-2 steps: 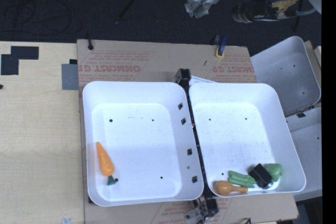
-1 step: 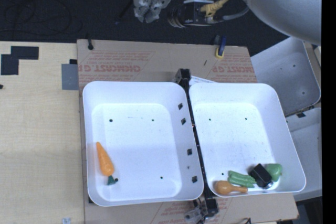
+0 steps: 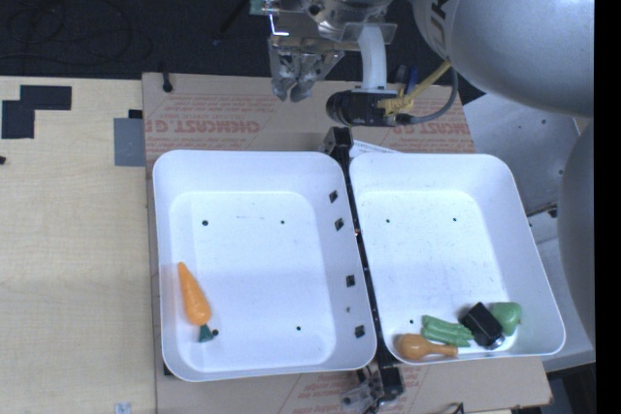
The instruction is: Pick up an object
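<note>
- Camera view: my gripper (image 3: 297, 79) hangs above the far edge of the left bin (image 3: 175, 208). Its fingers look pressed together with nothing between them.
- The carrot (image 3: 193, 295) lies near that bin's front-left corner, well apart from the gripper, its long axis running front to back.
</note>
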Available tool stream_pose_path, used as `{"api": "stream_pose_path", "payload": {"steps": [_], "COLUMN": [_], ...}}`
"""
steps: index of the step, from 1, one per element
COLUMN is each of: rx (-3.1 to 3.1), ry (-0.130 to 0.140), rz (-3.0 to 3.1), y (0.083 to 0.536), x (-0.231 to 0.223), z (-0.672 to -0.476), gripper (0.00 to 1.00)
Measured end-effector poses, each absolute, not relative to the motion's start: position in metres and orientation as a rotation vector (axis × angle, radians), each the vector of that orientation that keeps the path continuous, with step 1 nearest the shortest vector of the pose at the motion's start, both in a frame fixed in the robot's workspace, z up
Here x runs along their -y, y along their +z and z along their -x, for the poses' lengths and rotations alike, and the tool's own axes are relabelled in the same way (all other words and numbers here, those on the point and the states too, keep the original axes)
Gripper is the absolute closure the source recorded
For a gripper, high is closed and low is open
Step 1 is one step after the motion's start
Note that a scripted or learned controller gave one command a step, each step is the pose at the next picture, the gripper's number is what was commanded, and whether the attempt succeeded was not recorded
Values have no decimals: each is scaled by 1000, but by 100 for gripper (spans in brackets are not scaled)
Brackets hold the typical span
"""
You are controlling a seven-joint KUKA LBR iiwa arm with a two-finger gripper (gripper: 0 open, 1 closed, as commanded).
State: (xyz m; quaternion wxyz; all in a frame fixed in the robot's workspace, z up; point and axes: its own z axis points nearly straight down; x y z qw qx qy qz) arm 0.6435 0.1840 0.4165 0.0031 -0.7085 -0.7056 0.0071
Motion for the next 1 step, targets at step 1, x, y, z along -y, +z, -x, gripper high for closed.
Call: {"api": "stream_pose_path", "payload": {"steps": [1], "rx": [2214], "ry": [10], "rz": [2227], "y": [411], "x": [-112], "z": [-644], "gripper": [100]}}
